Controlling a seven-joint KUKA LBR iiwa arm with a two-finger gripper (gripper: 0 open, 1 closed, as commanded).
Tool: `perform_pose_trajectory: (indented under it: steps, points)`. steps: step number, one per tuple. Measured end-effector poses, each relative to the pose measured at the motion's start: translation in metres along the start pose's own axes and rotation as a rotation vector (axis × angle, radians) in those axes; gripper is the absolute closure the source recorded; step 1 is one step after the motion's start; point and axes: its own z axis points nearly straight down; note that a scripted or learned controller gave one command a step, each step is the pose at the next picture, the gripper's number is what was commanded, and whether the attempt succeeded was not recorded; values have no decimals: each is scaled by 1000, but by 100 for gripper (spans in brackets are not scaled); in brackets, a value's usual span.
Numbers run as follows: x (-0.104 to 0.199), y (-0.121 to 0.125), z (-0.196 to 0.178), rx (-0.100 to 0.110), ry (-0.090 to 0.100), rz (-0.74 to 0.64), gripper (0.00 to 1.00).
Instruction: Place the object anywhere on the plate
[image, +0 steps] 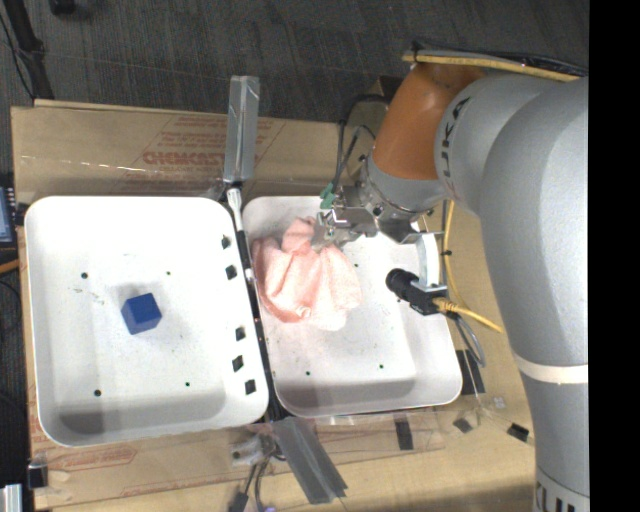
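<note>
A small blue cube (141, 312) lies in the left bin (60, 240), left of its middle. A pink, ruffled plate-like object (300, 275) rests in the right bin (400, 370), in its far left part and close to the divider. My gripper (336, 225) hangs over the pink object's far right edge, at or just above its surface, and hides part of that edge. Nothing shows between the gripper and the cube, which is a full bin's width away to the left.
The big grey arm with its orange band (420, 120) covers the right bin's far right corner. A black fitting (408, 287) with a yellow cable sits over the right bin's right side. Black clips (240, 335) line the divider between the bins.
</note>
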Motion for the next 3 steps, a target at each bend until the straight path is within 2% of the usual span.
perform_pose_trajectory:
  steps: [1,2,3]
  points:
    - [1,0,-22,-3,-1,-8,100]
    - [50,5,-12,-2,-2,-413,100]
    - [101,7,-24,-4,-5,-817,100]
